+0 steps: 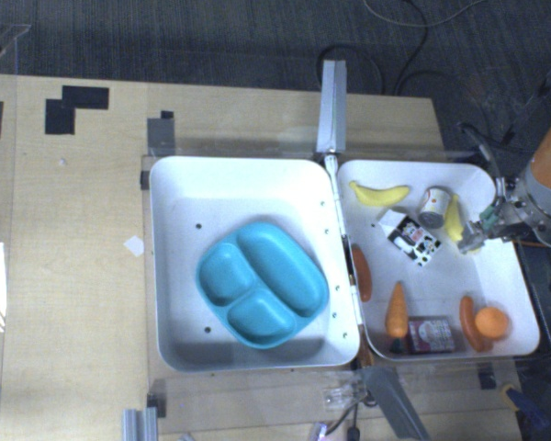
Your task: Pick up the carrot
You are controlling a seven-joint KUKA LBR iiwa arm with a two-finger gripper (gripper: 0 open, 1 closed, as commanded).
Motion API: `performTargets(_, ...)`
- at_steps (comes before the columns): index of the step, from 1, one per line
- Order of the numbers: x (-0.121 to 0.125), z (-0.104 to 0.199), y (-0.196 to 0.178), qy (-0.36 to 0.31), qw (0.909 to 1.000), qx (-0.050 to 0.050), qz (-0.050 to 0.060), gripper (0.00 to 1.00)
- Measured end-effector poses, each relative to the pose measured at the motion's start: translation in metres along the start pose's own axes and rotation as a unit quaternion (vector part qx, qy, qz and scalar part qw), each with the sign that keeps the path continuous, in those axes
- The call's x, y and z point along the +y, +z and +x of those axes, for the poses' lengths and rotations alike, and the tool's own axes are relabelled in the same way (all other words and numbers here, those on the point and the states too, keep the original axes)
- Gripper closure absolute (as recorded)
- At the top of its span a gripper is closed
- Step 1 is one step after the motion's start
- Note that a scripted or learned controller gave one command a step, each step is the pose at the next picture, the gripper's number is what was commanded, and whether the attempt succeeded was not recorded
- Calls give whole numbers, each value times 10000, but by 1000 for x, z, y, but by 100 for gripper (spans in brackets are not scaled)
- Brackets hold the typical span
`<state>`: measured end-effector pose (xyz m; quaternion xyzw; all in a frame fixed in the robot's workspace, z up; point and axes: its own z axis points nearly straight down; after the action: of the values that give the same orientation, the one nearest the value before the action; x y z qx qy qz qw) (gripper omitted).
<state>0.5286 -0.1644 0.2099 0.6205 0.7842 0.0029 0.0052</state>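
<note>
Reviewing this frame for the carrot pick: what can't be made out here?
- Gripper, camera view: too small and blurred to tell open from shut.
- Arm: cut off by the right edge.
- Can beside the carrot: label too small to read.
- Small box: print illegible.
- Second banana: partly hidden by the gripper.

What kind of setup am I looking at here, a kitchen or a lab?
Most likely a robotics lab bench: two white bins on a wooden bench, toy food such as the carrot and banana, and loose cables on the floor.
</note>
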Motion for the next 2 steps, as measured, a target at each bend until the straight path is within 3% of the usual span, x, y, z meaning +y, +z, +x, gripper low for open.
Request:
performTargets(1, 0, 0, 0, -2, 10000, 0, 1, 0)
performTargets(2, -47, -18, 63, -269, 9996, 15, 36, 0)
